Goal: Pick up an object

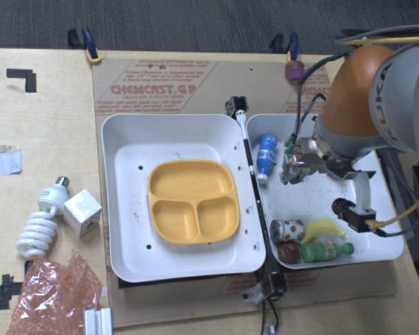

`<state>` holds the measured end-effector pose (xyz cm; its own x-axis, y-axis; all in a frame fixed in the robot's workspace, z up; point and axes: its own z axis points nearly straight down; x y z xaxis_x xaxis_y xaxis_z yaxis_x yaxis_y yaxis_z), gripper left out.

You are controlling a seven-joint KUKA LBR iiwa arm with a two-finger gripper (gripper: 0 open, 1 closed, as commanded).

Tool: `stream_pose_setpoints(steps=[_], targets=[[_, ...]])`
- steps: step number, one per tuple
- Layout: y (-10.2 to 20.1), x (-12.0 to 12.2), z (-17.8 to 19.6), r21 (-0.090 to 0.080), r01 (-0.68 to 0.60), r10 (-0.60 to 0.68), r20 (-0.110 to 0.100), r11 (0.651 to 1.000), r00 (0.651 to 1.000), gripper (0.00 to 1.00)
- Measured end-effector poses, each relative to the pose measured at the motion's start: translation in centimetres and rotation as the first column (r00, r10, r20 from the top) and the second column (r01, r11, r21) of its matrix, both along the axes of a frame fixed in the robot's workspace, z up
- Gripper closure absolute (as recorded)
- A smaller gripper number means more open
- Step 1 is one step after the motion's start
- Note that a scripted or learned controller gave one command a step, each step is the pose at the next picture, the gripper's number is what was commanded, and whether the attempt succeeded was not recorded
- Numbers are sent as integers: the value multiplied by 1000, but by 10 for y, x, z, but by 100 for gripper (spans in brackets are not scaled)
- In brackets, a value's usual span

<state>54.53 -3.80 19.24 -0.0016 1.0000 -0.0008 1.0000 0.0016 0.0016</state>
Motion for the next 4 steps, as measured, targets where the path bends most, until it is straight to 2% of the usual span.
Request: stream_pose_setpoints(steps=[1,2,3,4], targets=[[0,0,0,0,0,0,0,1000,1000,0],[-74,7,-72,0,1,-1,-2,1000,1000,0],[-56,-12,-100,1,3,-3,-2,1000,1000,0],[-64,-68,-100,0,3,-3,0,1000,1000,0]])
